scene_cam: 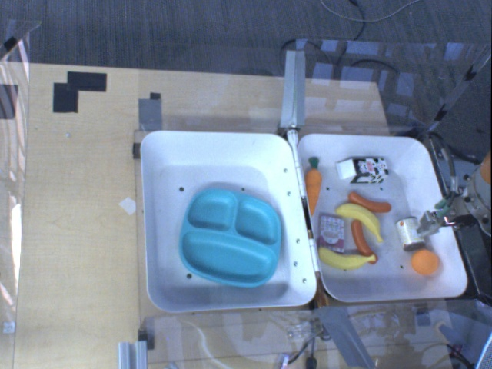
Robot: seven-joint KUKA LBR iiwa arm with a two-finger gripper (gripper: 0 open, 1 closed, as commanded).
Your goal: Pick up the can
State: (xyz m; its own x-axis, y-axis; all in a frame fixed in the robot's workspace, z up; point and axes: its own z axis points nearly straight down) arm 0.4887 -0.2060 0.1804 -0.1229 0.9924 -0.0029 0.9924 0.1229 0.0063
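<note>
1. The left bin (157, 206) holds a blue divided tray (231, 237) lying flat near its middle. It has no part in the job.

2. The right bin (419, 151) holds everything else. Along its left wall lies a carrot (313, 187), green top toward the far side. Beside it is a small red-and-white packet (332, 232), with a yellow banana (347, 260) just below it along the near side. A second banana (364, 221) curves between two red sausages (370, 203) (one lies above it, the other beside it). A black-and-white carton (363, 170) sits at the far side.

3. The can (407, 231) lies on its side on the bin floor toward the right wall, its silver end facing the left. An orange (425, 263) sits just beside it on the near side, close enough to be knocked in a sloppy grasp.

4. The gripper (437, 220) reaches in over the right rim and sits right at the can's right end, low in the bin. At this size I cannot tell whether its fingers are spread or pressed together, nor whether they truly straddle the can or merely touch it.

5. Progress, as I judge it: the approach looks done, since the tool is at the target. The can rests on the floor, so nothing has been lifted. What remains is a confirmed grip on the can's body and a clean rise clear of the orange and the bin wall.
</note>
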